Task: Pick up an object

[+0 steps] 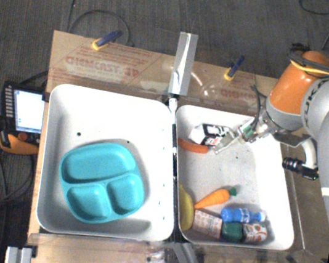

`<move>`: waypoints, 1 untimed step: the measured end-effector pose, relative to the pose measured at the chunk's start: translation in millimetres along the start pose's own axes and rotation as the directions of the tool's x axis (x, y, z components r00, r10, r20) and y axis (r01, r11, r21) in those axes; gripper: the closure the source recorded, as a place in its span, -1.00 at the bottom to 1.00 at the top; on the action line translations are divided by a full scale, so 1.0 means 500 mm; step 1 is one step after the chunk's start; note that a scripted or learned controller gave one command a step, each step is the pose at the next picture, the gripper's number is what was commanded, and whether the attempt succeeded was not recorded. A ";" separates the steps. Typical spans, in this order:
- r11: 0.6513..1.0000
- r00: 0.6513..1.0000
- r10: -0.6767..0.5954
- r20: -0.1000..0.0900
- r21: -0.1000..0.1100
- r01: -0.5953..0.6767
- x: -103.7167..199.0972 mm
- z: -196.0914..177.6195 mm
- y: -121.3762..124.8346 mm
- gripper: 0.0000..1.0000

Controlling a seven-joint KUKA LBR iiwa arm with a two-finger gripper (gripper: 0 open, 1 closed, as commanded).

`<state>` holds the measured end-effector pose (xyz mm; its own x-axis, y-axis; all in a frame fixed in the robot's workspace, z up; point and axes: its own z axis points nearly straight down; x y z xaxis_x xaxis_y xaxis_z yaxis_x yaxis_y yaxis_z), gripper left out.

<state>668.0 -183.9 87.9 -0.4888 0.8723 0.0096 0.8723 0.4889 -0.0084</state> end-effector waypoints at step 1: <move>1.000 1.000 -0.012 0.005 0.000 0.012 0.117 -0.005 0.063 -1.00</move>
<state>666.9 -117.5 90.7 -0.4994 0.8664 0.0046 0.8663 0.4994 -0.0087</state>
